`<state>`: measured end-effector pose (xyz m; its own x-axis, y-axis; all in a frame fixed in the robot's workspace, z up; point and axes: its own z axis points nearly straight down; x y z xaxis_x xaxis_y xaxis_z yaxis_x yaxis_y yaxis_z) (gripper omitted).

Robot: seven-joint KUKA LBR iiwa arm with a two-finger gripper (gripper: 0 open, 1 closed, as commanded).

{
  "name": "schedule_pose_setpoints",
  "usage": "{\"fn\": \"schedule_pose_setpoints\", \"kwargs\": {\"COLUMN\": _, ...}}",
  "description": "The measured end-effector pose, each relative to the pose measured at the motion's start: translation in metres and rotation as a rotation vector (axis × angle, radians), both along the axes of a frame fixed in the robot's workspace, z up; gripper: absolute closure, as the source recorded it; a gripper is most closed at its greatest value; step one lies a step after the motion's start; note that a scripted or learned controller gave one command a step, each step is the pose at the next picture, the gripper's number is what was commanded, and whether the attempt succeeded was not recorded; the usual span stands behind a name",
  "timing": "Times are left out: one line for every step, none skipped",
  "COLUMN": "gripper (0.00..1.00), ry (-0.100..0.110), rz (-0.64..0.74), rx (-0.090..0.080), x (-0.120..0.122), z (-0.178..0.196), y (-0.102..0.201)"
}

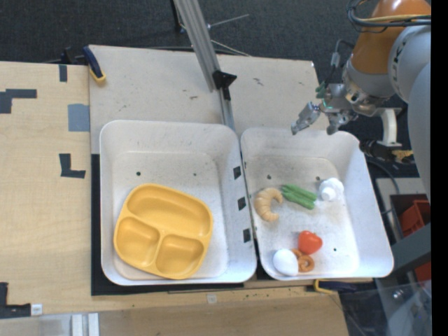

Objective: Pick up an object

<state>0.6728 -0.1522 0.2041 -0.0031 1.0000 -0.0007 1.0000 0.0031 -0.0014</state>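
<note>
A: Gripper position, relative to the right-hand shallow white plastic bin [364, 187]?

B: The grey two-finger gripper [318, 117] hangs above that bin's far rim, near its far right corner. Its two fingers are spread apart with nothing between them.

A: Contents of that bin?

B: All loose on its floor. A tan croissant-shaped toy [268, 204] lies near the bin's left wall. A green bean-like toy [299, 195] lies just beside it, toward the bin's middle. A small white bottle-like object [330, 189] sits at the green toy's right end; I cannot tell whether they touch. Toward the bin's near rim: a red pepper-like toy [309, 241], a white egg-shaped object [285, 261], and a small orange-brown ring-like piece [304, 261] touching the egg's right side.

A: Left of that bin?

B: A second shallow white bin [112, 145], walls touching, holding a yellow three-compartment plastic plate [163, 231] in its near half. Both bins rest on the table [42, 138].
</note>
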Motion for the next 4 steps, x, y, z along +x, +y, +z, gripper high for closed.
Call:
{"fn": "schedule_pose_setpoints", "kwargs": {"gripper": 0.00, "ry": 0.000, "rz": -0.001, "rx": -0.001, "x": 0.000, "z": 0.000, "y": 0.000}}
{"fn": "schedule_pose_setpoints", "kwargs": {"gripper": 0.00, "ry": 0.004, "rz": -0.001, "rx": 0.000, "x": -0.005, "z": -0.051, "y": 0.009}}
{"fn": "schedule_pose_setpoints", "kwargs": {"gripper": 0.00, "ry": 0.005, "rz": -0.001, "rx": 0.000, "x": -0.014, "z": -0.099, "y": 0.009}}
{"fn": "schedule_pose_setpoints", "kwargs": {"gripper": 0.00, "ry": 0.002, "rz": 0.000, "rx": -0.001, "x": -0.014, "z": -0.117, "y": 0.010}}
